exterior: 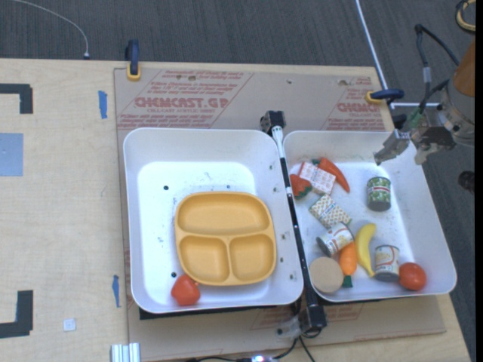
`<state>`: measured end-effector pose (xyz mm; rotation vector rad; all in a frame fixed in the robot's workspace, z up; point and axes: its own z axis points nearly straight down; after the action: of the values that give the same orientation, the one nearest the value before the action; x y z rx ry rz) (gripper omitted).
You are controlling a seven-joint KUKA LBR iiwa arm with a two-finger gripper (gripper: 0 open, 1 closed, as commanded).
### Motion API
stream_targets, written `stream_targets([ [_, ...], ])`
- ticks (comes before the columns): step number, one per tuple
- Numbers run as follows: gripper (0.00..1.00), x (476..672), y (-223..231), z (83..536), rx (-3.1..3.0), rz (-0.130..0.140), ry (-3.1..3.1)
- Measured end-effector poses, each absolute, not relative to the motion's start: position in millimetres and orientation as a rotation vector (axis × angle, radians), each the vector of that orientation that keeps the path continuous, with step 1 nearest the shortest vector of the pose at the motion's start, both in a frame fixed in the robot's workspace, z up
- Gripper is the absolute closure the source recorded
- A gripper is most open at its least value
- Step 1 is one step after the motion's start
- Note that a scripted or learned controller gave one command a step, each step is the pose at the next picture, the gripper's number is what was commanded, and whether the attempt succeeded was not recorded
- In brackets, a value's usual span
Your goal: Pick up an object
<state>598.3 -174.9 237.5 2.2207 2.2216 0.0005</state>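
Board (181,100) reads "CHEMCAST GP"; hand (404,146) over right bin (436,225) rim, fingers spread, nothing held.

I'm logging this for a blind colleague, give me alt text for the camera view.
A grey robot arm's gripper hovers over the far right corner of the right bin, which holds toy food and small cans. The left bin holds a yellow divided tray and a red tomato.

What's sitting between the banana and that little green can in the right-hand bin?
Nothing. In the camera view, the stretch of the right bin floor between the green can and the banana is bare white.
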Motion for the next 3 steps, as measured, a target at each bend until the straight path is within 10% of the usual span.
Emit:
stream_targets([
  [1, 0.0, 571.8, -165, 96, 2.219, 0.002, 2.22],
  [2, 0.0, 502.1, -116, 90, 2.211, 0.012, 2.21],
  [3, 1.0, 504.5, -121, 102, 2.205, 0.012, 2.194],
])
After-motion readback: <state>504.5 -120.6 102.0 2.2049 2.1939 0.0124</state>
